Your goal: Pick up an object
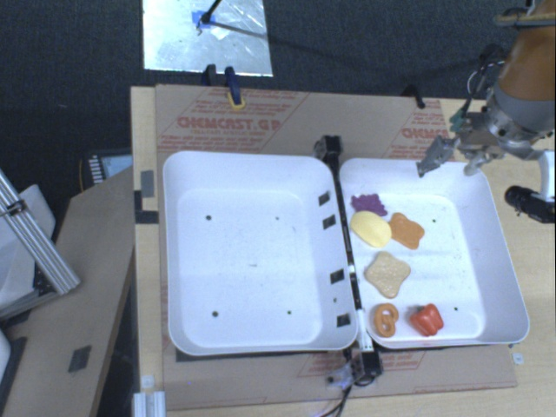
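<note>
Gripper hangs over the right bin's back rim, jaws apart and empty; nearest grab, the orange piece, sits around 7 o'clock from it.

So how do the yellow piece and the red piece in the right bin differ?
The yellow piece is a smooth oval; the red piece is lumpier and smaller. The yellow piece lies mid-bin near the divider, the red piece by the near wall. Both rest on the right bin floor, apart from the gripper.

Gripper open, above the right bin's far rim, holding nothing. Right bin contains six items, including a red pepper.
</note>
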Motion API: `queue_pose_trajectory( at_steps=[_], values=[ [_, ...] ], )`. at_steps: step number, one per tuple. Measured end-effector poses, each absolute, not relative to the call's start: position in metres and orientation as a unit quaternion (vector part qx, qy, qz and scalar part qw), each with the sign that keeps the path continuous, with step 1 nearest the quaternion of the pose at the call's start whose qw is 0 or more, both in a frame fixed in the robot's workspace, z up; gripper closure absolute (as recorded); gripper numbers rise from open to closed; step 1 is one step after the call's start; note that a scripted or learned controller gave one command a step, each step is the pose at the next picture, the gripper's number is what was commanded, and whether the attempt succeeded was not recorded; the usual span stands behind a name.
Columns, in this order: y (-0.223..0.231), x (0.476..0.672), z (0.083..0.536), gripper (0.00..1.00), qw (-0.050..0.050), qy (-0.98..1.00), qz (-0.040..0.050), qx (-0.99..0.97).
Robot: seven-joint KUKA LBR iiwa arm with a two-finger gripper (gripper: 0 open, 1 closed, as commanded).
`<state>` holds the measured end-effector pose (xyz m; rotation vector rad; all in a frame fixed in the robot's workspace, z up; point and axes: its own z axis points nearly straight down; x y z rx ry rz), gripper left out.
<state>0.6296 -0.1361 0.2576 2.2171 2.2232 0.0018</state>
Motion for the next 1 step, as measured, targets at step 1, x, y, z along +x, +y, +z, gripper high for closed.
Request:
queue_pose_trajectory(
  at_steps=[1],
  values=[
    [-0.1177, 0.6715, 0.3487, 0.0, 0.006, 0.71, 0.0042, 0.704]
  ],
)
